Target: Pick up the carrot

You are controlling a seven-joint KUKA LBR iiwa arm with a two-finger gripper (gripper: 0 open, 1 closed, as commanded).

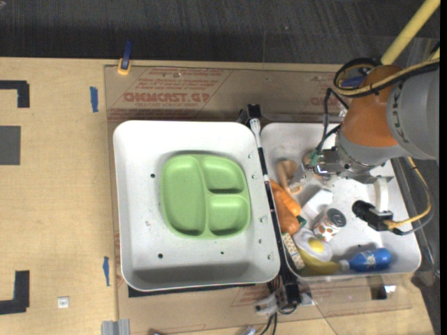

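Crowded at the right bin's (401, 187) left wall, the carrot (286, 204) could slip or bring neighbours; finger state cannot be told.

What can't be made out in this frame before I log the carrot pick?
- Gripper: the wrist covers it from above, so its finger state can't be read.
- Carrot: its lower end is lost among the clutter in the right bin.
- Small items beside the blue bottle: too small and blurred to identify.
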